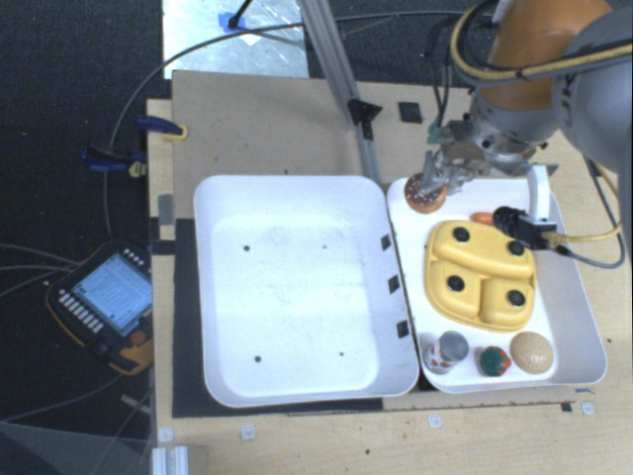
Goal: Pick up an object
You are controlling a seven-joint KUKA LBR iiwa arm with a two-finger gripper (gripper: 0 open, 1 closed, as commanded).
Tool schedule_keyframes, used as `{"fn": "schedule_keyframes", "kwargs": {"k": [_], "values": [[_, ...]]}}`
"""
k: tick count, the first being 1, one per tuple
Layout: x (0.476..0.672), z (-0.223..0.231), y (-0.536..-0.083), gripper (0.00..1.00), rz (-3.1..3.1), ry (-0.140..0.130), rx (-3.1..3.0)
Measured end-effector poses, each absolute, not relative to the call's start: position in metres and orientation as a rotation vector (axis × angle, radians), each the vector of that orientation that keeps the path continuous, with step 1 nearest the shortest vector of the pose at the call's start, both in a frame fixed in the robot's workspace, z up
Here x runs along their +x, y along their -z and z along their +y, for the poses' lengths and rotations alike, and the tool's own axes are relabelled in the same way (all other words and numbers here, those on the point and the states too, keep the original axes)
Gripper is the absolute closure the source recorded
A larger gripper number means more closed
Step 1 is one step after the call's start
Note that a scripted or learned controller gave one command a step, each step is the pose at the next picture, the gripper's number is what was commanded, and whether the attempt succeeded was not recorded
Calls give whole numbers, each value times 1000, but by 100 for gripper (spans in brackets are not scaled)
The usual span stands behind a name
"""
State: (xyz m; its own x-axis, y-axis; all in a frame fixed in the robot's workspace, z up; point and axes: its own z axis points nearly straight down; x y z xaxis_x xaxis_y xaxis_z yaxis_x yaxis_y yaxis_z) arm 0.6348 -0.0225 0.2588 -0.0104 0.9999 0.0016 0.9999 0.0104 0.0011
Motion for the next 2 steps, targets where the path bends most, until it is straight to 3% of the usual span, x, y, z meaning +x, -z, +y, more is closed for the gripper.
{"fn": "schedule_keyframes", "kwargs": {"k": [1,2], "values": [[634,32,-248,100,-2232,3,-2209],[616,85,-250,100,-2232,3,-2208]]}}
